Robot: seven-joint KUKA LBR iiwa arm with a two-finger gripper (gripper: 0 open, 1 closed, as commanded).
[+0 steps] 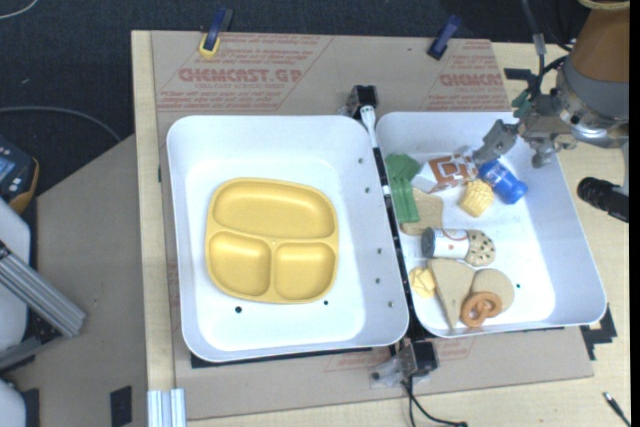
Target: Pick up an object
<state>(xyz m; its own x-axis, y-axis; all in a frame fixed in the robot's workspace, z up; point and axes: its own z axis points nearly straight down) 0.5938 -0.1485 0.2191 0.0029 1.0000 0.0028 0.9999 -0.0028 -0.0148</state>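
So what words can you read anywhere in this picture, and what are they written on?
"CHEMCAST GP", in faded red, on the brown board behind the left bin.
The same red print repeats on the board behind the right bin, near, too cut off and blurred to read fully.
Orange and white card in the right bin: bold marks, too small to read.

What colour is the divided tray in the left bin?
The divided tray is yellow; the camera view shows it plainly, lying in the left bin.
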